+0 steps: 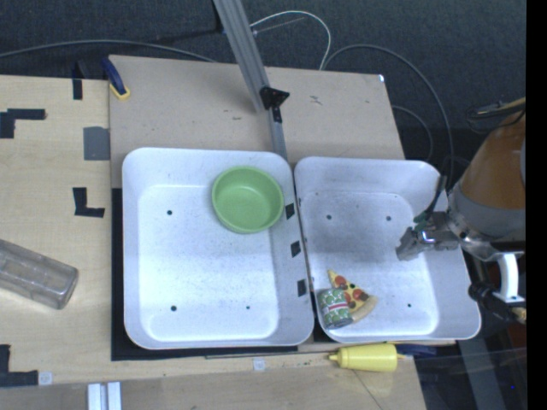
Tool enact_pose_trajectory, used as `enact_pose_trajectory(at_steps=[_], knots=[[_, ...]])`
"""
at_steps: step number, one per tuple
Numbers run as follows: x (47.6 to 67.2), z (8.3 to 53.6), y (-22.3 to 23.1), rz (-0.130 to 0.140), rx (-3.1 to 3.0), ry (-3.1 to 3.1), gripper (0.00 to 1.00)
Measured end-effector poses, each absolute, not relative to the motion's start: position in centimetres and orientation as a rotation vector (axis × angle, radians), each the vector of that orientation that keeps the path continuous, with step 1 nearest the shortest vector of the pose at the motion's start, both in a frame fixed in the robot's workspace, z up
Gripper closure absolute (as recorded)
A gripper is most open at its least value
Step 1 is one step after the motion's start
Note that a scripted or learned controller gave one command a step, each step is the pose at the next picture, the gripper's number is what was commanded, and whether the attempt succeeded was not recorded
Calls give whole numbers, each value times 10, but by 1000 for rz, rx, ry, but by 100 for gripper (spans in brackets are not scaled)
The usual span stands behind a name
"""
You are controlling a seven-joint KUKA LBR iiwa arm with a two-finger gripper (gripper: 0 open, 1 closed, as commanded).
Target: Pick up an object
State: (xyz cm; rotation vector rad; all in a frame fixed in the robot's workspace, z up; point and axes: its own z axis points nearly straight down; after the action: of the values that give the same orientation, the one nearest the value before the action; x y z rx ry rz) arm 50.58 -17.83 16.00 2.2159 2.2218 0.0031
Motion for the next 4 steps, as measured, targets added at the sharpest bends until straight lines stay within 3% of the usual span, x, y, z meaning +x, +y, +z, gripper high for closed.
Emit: enact_pose_trajectory(at_steps=[2, 4], knots=[[509, 282, -169, 4, 2214, 2221, 100], [558, 269, -80, -2, 2216, 2229, 100]])
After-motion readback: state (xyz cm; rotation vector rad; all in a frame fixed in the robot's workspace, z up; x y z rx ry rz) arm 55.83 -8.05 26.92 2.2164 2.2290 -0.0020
